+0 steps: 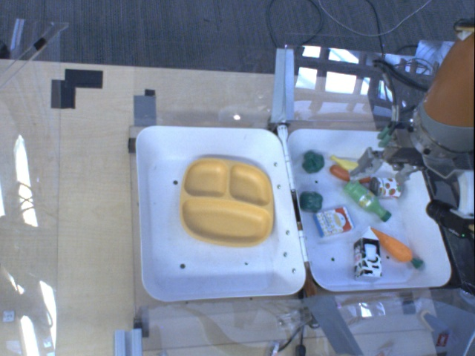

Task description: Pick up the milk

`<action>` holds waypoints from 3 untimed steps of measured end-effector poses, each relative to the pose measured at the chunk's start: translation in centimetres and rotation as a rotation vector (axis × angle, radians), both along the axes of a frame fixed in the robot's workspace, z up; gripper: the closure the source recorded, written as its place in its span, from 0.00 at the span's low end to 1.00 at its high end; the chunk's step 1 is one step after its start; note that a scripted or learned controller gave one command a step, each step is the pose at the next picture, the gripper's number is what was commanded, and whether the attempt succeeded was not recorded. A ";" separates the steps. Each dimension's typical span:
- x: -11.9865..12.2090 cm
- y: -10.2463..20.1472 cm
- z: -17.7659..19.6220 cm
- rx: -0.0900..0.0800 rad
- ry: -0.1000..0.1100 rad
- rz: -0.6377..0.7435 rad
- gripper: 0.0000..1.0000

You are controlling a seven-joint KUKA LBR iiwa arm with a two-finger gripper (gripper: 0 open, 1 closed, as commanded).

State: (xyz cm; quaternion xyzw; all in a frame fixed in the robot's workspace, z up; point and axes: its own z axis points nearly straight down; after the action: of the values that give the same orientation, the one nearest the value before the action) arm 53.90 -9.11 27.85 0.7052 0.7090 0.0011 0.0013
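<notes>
1. The milk carton, white with black cow patches, is lying near the front edge of the right bin, just beside a carrot that is resting at its upper right. Nothing is touching it from above.

2. The arm is reaching in from the right and hanging over the back half of that same bin. Its claw is standing spread open, fingers apart, with nothing between them.

3. The claw is hovering over a different cluster: a green bottle, a small red-and-white carton, and a yellow and orange piece at the back. The milk is lying well apart from there, toward the front.

4. So, to my eye, the task is sitting at its very start. No grip is made and no lift is begun.

5. What is left, as I am judging it: bringing the claw forward over the milk carton, lowering around it, closing, and raising it clear.

6. Two dark green lumps and a flat snack box are sitting on the bin's left side, out of the way. The yellow tray is resting in the left bin.
</notes>
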 end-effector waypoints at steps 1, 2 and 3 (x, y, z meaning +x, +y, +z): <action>-5.2 -1.1 -13.0 0.001 0.003 -0.175 0.00; -4.5 -8.6 -18.8 -0.005 -0.020 -0.136 0.00; -4.2 -8.4 -17.7 -0.004 -0.026 -0.132 1.00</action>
State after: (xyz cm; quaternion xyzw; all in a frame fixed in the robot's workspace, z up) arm 49.66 -17.55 10.18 0.7505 0.6608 0.0089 0.0120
